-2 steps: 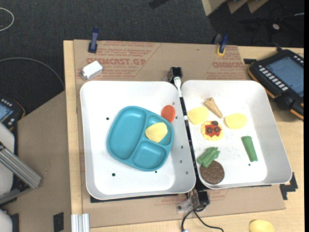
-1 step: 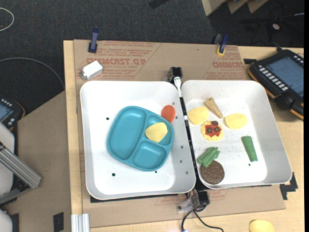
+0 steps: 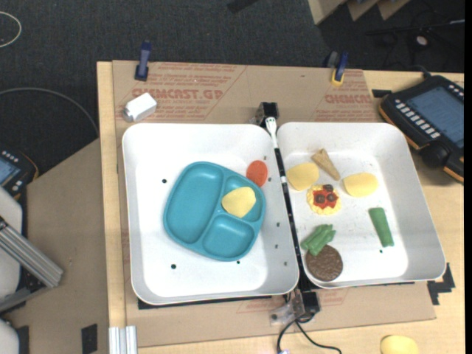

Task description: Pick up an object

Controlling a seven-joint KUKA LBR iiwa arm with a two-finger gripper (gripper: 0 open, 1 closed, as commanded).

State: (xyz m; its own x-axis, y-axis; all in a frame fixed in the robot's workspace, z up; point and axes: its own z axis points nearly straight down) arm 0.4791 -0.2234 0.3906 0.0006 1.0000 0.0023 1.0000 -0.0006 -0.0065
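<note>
Two white bins side by side on the tabletop [image 3: 110, 198]. Left bin [image 3: 147, 271]: teal divided plate [image 3: 192, 212] bearing a pale yellow piece [image 3: 239, 202]; orange piece [image 3: 257, 172] just beside the plate's rim. Right bin [image 3: 413, 257]: green stick [image 3: 381, 226], yellow pieces, pizza-like disc [image 3: 324, 200], brown round [image 3: 324, 263]. Probably light, rigid, smooth toy food; green stick best taken across its narrow width, being well apart from neighbours. End effector state: cannot tell; position relative to the stick likewise undeterminable.

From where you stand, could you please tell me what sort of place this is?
Probably a robotics lab bench: two white bins clamped to a board, toy food for picking practice, and a control pendant beside them.
</note>
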